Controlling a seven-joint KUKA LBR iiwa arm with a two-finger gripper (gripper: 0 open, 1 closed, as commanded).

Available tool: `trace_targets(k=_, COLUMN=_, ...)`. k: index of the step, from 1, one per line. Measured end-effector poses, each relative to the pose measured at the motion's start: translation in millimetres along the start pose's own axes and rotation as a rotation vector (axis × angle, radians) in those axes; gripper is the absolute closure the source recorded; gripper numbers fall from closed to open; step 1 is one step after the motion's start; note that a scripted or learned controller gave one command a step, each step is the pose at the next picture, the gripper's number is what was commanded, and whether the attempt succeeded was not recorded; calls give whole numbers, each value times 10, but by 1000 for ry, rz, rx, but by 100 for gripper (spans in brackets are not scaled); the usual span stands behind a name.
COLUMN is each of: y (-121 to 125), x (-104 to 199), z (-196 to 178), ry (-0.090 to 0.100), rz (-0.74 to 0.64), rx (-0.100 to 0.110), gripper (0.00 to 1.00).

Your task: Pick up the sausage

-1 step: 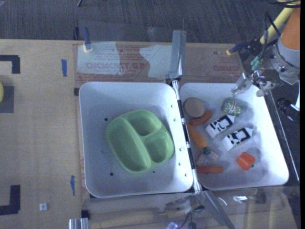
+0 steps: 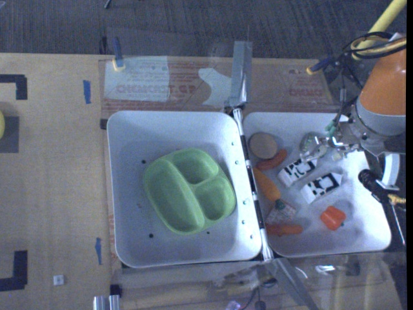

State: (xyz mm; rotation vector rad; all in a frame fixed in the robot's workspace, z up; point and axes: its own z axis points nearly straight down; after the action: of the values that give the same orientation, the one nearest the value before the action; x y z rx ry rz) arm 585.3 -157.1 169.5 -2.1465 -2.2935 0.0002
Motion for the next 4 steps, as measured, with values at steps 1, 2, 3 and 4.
trace_targets(k=1, y=881, x=114, z=551, ry=-3, rz=211, rx=-29, gripper=0)
trace_targets(k=2, y=778, x=-182, z=621, ry=-9, rz=140, rx=-44, gripper=0)
trace_targets(k=3, y=928, x=217, z=656, ry=-13, rz=209, rx=-36, gripper=0)
trace_targets(k=4, y=928, x=218, z=657, ry=-13, rz=209, rx=-35, gripper=0)
